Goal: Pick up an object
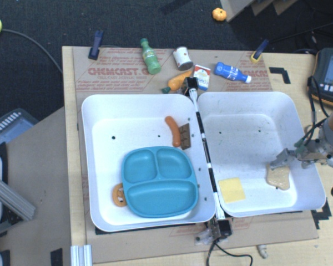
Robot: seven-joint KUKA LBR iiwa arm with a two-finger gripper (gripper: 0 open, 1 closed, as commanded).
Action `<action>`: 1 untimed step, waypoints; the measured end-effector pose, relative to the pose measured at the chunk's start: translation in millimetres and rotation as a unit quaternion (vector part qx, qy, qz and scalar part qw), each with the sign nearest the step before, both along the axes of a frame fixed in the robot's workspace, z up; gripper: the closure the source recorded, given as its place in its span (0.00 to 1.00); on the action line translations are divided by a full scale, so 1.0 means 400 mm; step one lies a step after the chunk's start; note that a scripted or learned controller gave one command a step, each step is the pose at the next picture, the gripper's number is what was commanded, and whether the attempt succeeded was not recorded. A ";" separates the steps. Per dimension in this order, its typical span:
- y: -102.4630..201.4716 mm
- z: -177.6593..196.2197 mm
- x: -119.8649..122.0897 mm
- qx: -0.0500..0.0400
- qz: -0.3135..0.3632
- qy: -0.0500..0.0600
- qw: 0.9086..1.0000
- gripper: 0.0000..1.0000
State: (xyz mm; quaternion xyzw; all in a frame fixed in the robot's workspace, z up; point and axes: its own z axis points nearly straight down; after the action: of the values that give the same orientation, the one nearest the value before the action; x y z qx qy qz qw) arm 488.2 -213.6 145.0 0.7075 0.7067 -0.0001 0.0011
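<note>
Nearest the camera, in the right bin [255, 107], a yellow square [231, 189] like a cheese slice lies flat on the floor near the left wall, and a tan piece [278, 177] like bread or a cookie lies to its right, close to the right wall. Just above that tan piece hangs the gripper [281, 160], reaching in from the right; its grey tip looks to be touching or almost touching the piece's far edge, but whether the fingers are spread or closed cannot be told, and nothing is seen between them. So, by my reading, the pick is at the approach or first contact: the arm is at the likeliest target, while the grasp and the lift are both left to do.

In the left bin [100, 112] a blue divided plate [158, 180] fills the near part, with a small brown pretzel [119, 195] poking out from under its left edge, partly hidden. Farther back lie an orange sausage [172, 129] and a dark brown block [184, 136] beside it.

Beyond the bins, on the board, sit a green bottle [150, 56], a small can [182, 57], a blue bottle [232, 72] and a cluster of small things too jumbled to name. The arm itself is cut off at the right edge and blurred.
</note>
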 end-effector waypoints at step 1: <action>0.026 -0.152 -0.024 0.001 0.000 0.001 1.000 0.00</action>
State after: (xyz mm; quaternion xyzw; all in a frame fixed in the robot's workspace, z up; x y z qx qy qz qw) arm 478.7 -203.3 84.2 0.7074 0.7068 -0.0002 -0.0007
